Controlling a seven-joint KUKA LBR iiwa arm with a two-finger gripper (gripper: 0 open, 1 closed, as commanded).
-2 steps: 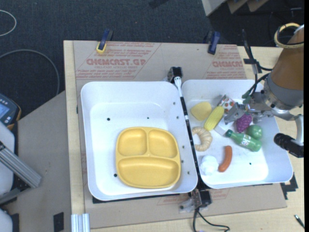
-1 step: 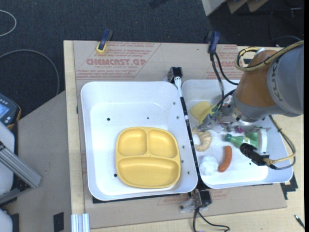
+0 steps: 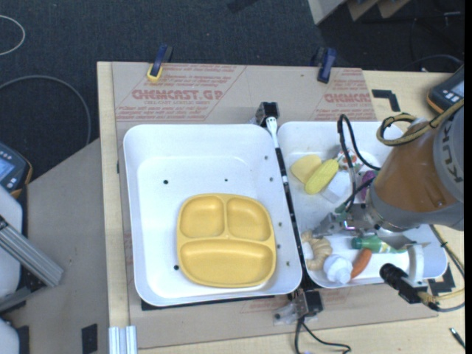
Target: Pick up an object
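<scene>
- The gripper is lowered into the right bin near the table's right edge; whether the fingers are apart cannot be told.
- Yellow corn lies behind it; an orange carrot lies toward the front edge.

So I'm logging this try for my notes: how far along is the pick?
Done: the arm has reached over the right bin, where the small objects lie. In hand: nothing that shows; the corn cob and carrot lie in the bin, and the wrist hides the gripper. Left: grasp an object and lift it. The yellow divided plate sits in the left bin.
</scene>
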